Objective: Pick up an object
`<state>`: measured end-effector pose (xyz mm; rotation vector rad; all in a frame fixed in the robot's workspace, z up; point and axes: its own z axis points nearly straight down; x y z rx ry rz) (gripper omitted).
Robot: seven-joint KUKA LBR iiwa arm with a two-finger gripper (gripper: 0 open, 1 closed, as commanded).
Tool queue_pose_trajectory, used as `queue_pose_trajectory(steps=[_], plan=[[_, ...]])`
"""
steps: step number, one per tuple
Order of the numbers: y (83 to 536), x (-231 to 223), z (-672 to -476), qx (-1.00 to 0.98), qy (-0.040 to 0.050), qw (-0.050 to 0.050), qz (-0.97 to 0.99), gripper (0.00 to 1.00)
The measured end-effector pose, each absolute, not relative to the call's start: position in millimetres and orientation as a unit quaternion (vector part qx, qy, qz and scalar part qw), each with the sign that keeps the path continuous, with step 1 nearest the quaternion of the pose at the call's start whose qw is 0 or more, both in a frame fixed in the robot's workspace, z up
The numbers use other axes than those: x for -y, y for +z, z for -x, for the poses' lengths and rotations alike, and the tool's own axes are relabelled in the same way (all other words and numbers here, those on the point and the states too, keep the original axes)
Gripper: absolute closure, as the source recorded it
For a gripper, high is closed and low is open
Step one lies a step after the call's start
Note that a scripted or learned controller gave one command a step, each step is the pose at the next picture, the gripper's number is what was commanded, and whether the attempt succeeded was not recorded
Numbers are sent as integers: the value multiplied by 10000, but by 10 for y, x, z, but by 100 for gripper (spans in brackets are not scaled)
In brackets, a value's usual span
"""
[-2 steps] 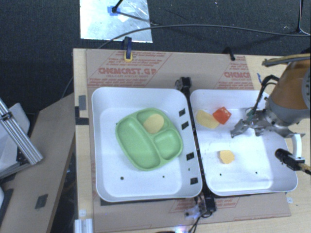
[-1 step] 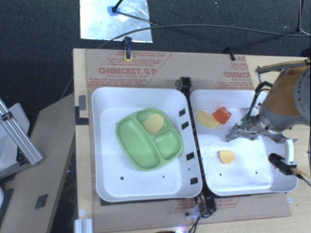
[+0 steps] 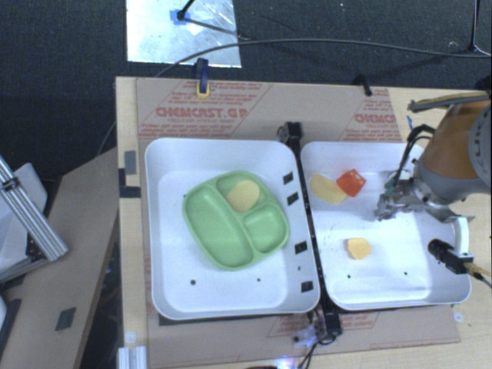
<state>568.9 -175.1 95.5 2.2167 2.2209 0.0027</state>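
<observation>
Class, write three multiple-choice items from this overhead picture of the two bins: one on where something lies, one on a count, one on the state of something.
1. Where does the green divided plate lie?
A. In the left bin
B. In the right bin
C. On the floor

2. How many loose pieces lie on the floor of the right bin?
A. One
B. Three
C. Five

3. What is the state of the plate's upper compartment?
A. Holds a pale yellow piece
B. Holds a red piece
C. Covered by a lid

Answers:
1. A, the plate rests inside the left bin.
2. B, a red piece, a pale yellow piece touching it and a small yellow piece lie there.
3. A, a pale yellow piece sits in that compartment.
</observation>
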Motion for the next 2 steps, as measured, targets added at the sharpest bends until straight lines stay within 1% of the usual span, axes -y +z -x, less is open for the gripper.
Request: queue_pose_trajectory(steps=[2], plan=[[2236,1820,-5703,-7091,18,38,-7051,100]])
